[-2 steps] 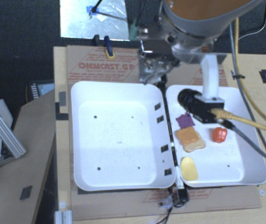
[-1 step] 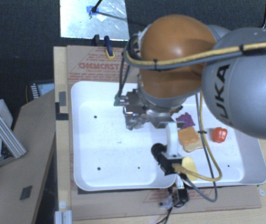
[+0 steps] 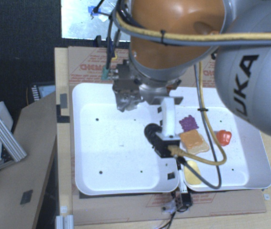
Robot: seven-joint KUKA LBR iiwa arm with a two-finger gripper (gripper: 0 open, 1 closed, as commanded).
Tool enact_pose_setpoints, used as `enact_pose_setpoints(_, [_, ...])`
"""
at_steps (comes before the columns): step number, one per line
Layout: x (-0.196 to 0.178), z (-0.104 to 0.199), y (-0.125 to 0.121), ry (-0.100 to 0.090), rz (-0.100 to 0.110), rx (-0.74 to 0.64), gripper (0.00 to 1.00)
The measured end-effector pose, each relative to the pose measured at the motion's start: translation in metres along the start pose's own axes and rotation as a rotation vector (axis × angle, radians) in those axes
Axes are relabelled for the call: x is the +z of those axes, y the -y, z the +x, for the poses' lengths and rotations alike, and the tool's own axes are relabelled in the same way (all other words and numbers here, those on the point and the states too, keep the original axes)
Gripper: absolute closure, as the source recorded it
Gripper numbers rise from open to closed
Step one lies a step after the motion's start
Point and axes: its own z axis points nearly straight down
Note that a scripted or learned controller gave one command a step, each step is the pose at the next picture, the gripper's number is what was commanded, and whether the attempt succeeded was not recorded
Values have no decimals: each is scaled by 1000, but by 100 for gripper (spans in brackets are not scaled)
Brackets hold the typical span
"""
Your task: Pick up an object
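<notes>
Where the arm (image 3: 183, 27) leans in from the right, its orange band takes up the far middle of the scene. The gripper (image 3: 125, 101) hangs below it over the far right part of the left bin (image 3: 85, 142). It is above the white floor there and well apart from every loose thing. How wide the gripper stands I cannot tell (the wrist and its grey housing hide the tips from this angle).

All the things to pick lie in the left half of the right bin (image 3: 249, 175). A purple piece (image 3: 188, 123) lies farthest back. An orange slab (image 3: 194, 141) (flat, roughly square, paler at its edges) lies just near of the purple piece, and whether the two touch I cannot tell. A red piece (image 3: 224, 137) sits to the right of the slab, near it but apart. A yellow piece (image 3: 191, 173) lies by the near left corner of the same bin, partly hidden, away from the other three.

The left bin's floor shows a few small dark dots. Both bins rest side by side on a cardboard sheet (image 3: 92, 63) with red print, and a wooden bench (image 3: 35, 142) runs along the left.
</notes>
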Motion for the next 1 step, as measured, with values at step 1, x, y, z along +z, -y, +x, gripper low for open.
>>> enact_pose_setpoints(1, [260, -6, 5, 12, 22, 7, 100])
